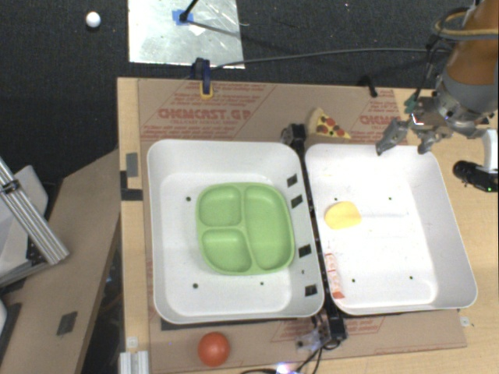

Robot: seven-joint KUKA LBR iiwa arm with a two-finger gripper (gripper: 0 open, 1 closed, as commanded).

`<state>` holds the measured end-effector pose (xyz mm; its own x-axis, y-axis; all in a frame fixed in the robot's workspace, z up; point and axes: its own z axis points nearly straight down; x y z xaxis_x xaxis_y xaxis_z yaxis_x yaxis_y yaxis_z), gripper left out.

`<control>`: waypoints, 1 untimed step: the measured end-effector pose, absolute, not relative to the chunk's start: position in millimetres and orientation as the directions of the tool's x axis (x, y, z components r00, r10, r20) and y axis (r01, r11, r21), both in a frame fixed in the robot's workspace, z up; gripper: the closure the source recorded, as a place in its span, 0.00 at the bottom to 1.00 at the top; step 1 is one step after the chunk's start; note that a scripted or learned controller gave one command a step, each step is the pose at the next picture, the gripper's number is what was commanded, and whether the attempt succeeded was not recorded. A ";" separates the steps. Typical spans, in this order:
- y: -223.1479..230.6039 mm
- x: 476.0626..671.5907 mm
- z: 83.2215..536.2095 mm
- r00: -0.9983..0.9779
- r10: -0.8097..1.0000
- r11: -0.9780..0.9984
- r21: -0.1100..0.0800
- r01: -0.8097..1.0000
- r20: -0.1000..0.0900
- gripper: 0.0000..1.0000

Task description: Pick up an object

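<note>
A small yellow rounded object (pixel 341 215) lay in the right shallow white bin (pixel 421 287). The grey arm's jaws hung spread apart, holding nothing, above that bin's far right corner, well apart from it.

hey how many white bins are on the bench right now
2. The left white bin holds a green divided plate; the right white bin holds a yellow object.
</note>
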<state>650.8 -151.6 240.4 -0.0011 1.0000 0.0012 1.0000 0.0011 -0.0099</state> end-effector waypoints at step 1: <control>-151.2 653.0 247.7 -0.003 1.000 0.003 0.001 1.000 -0.001 0.00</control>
<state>653.0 -151.2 247.7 -0.0033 1.0000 -0.0007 1.0000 0.0033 0.0015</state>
